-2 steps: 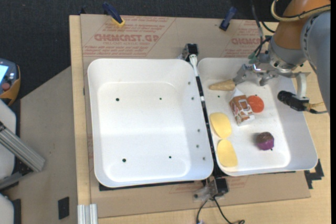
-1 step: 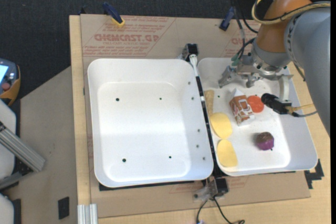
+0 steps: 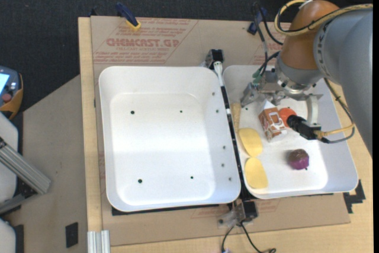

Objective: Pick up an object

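Your tool [image 3: 274, 102] hangs low in the right bin [image 3: 337, 178], right over the orange-and-white box [image 3: 272, 123], likely lined up for a grab. Apart or together? You can't tell from here. A yellow slice [image 3: 250, 141] and a purple lump [image 3: 298, 159] lie near.

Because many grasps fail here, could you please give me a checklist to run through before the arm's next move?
1. Gripper above the right bin: ok.
2. Target nearby, orange-and-white block just beside the gripper: ok.
3. Block already gripped: cannot tell.
4. Purple round object has room around it: ok.
5. Upper yellow oval and lower yellow oval clear of the bin's left wall: not ok.
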`<state>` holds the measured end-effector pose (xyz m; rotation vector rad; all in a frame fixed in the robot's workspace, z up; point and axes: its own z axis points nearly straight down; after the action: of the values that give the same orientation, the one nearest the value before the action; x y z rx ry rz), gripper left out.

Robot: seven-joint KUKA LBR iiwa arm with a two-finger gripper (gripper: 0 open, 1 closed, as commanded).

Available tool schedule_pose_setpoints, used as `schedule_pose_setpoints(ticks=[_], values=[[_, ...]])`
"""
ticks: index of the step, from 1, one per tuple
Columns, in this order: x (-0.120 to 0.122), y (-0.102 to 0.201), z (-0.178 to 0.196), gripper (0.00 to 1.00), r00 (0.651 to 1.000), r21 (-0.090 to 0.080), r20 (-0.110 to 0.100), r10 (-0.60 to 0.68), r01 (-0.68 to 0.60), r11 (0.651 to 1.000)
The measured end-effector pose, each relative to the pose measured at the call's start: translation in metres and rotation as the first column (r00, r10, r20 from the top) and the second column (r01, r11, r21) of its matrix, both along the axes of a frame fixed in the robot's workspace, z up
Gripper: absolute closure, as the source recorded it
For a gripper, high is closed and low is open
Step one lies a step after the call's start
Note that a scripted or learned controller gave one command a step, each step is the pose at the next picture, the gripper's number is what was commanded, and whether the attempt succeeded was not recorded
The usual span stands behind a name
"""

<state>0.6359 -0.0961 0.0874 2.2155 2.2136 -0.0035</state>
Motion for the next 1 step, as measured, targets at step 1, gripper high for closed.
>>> schedule_pose_setpoints(ticks=[1], values=[[-0.0497,-0.0111,-0.0013,0.00,1.000,0.008,-0.006,-0.002,0.002,1.000]])
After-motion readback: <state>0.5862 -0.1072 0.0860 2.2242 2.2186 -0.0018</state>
